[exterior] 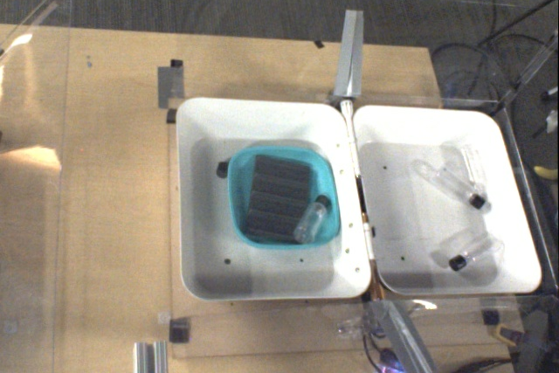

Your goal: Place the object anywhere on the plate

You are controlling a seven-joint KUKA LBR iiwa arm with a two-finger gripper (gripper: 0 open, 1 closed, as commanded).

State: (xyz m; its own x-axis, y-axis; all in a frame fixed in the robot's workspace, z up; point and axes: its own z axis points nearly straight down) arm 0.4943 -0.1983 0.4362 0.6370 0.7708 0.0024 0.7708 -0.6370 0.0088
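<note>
A teal square plate (237,198) sits in the middle of the left white bin (203,262). A dark grey ridged block (277,196) lies on the plate and covers most of it. A clear plastic vial (310,222) with a dark cap rests on the plate's lower right corner, touching the block's edge. In the right white bin (395,227), clear vials with black caps lie loose: a pair near the back (456,175) and one near the front (468,253).
A small dark object (222,170) lies against the plate's left rim. A grey metal post (350,57) stands behind the seam between the bins. Cables run at the far right (515,39). Wooden bench (87,205) extends to the left.
</note>
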